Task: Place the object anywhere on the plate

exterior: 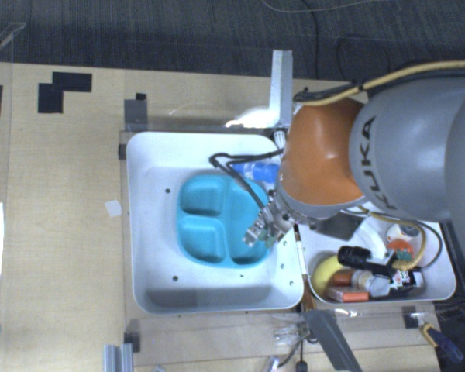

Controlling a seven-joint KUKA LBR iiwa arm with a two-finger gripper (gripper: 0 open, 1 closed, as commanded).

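Note:
A light blue divided plate [209,219] lies in the left white bin [151,231], a little right of the bin's middle. My gripper [260,232] hangs over the plate's right edge, and the orange wrist band hides what is behind it. Whether anything sits between its tips is too small to tell. A small blue and white object [260,171] peeks out from under the arm, just beyond the plate's far right corner.
The right bin [448,279] is mostly covered by the arm. In its near part lie a yellow rounded object [325,273], a reddish item [347,294] and an orange and white piece [401,246]. A metal post [282,84] stands behind the bins.

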